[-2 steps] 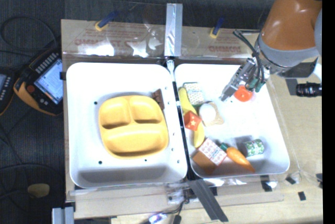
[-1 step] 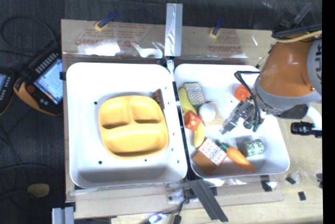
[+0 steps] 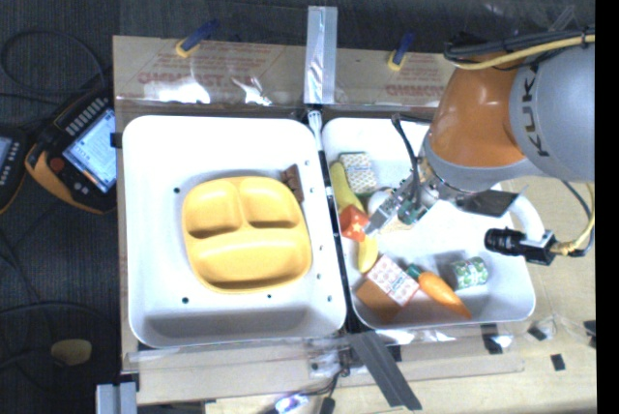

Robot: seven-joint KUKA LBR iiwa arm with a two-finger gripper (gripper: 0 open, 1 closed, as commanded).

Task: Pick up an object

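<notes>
In the left bin (image 3: pixel 145 209): a yellow sectioned tray (image 3: pixel 247 233), no writing legible. Right bin (image 3: pixel 503 301) holds a banana (image 3: pixel 350 199), red piece (image 3: pixel 353 223), patterned box (image 3: pixel 392 281), carrot (image 3: pixel 440 289), small green can (image 3: pixel 471 272); labels too small to read. My arm (image 3: pixel 571 107) reads "KUKA". My gripper (image 3: pixel 392 207) sits low beside the banana; finger state: can't tell.

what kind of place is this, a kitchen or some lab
Most likely a robot lab bench, not a kitchen. A grey and orange arm reaches over two white bins, the food looks like toys, such as a carrot, and a handheld controller lies on the floor.
</notes>
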